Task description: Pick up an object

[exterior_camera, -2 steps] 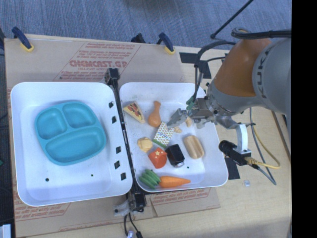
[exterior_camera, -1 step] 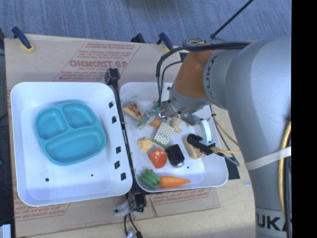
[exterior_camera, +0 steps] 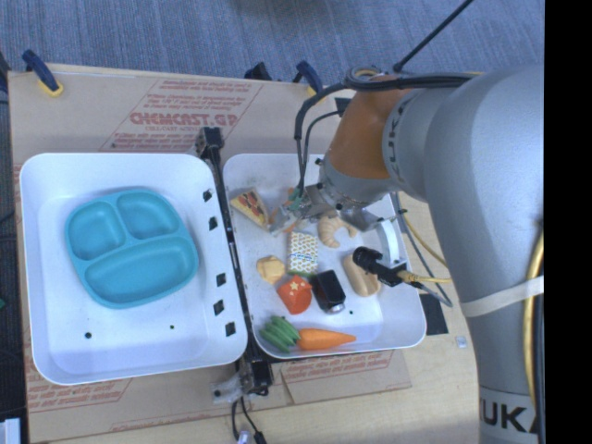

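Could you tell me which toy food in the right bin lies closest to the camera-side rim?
The carrot, orange with a green leafy top, lying along the right bin's near rim, below the strawberry.

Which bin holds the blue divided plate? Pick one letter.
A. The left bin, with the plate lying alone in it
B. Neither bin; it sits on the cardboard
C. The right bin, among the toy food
A: the blue divided plate lies flat in the left bin, while the toy carrot and other food pieces lie in the right bin.
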### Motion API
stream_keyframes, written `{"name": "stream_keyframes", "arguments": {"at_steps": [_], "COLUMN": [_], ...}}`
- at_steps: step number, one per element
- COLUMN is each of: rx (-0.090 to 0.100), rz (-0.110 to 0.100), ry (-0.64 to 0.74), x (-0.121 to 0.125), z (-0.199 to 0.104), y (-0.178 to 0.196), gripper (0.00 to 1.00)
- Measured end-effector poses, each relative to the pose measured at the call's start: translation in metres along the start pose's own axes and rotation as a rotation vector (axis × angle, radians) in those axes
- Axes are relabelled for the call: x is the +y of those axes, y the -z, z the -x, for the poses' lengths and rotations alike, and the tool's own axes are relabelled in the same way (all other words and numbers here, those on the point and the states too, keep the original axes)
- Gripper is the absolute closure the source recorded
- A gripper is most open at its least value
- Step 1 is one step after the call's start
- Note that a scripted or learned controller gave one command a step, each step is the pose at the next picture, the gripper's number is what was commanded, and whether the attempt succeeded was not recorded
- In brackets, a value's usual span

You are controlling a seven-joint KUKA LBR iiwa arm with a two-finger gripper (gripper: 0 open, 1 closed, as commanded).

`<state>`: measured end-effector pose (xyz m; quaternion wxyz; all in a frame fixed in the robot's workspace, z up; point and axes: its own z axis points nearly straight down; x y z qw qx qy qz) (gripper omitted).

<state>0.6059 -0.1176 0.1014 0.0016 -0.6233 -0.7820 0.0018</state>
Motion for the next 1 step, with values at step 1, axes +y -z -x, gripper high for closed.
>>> {"name": "stream_keyframes", "arguments": {"at_steps": [1], "rx": [0.001], "rz": [0.002], "ry": [-0.268], "x": [0.0165], "z": [-0.0443], "y": [0.0904], "gripper": [1.0]}}
